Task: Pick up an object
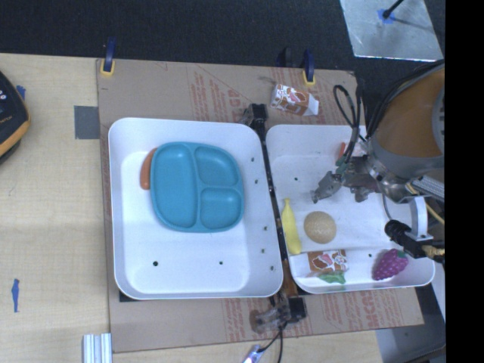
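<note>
The right bin (302,146) holds a yellow banana-like piece (290,225) by its left wall, a tan round ball (320,226), a small printed packet with a green bit (328,263) and a purple grape bunch (389,264). My gripper (342,187) hangs over the middle of this bin, just above and right of the tan ball, with nothing visibly between its fingers. The fingers look spread apart. The left bin (128,203) holds a blue divided plate (198,186), and an orange object (144,171) pokes out from under the plate's left edge.
A small wrapped packet (295,100) lies on the cardboard behind the right bin. Clamps and cables sit between the bins at back (255,114) and front (280,314). A black-and-yellow device (9,119) rests at the far left of the bench.
</note>
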You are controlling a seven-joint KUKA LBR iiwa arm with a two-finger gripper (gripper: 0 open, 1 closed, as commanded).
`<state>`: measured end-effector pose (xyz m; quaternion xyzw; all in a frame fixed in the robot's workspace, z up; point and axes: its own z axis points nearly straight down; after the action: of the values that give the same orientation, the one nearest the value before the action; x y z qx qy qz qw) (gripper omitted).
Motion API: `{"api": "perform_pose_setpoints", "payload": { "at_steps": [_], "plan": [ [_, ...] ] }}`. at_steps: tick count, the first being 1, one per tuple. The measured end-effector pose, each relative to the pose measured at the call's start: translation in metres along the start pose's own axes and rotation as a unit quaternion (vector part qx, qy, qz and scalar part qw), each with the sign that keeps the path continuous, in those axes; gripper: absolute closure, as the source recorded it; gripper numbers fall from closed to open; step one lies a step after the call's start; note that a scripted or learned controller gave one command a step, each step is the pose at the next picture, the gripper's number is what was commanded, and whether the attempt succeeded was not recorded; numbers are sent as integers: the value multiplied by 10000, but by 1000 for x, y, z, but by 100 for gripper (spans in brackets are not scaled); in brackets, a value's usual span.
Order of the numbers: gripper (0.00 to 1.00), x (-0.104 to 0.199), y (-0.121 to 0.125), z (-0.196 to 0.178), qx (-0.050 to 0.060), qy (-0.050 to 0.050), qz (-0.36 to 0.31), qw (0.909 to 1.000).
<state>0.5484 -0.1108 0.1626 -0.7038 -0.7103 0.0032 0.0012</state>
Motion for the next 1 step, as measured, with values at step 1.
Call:
{"api": "perform_pose_setpoints", "payload": {
  "at_steps": [1],
  "plan": [
    [0, -94, 92, 15, -19, 11, 38, 10000]
  ]
}}
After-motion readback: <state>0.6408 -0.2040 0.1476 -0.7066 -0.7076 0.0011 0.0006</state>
